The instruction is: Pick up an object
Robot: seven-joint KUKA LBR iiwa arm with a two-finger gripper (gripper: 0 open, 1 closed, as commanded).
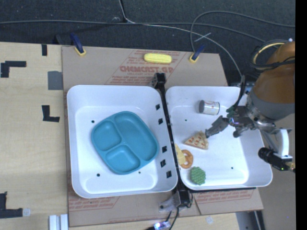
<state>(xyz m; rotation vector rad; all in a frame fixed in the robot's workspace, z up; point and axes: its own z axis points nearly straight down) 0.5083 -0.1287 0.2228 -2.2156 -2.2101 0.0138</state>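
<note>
1. Lying in the left bin (76, 128), a blue divided plate (124, 141) is being left alone.
2. A pizza-slice toy (196, 141) is being approached in the right bin (240, 166); it could be nudged away.
3. Nothing is being held by the gripper (217, 127); finger spacing cannot be told.

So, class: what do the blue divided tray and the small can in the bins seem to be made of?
Blue divided tray: probably moulded plastic, going by its even matte colour and soft rounded compartments. Small can: looks metallic, grey with a shiny, darker end, though it could be a plastic toy.
</note>
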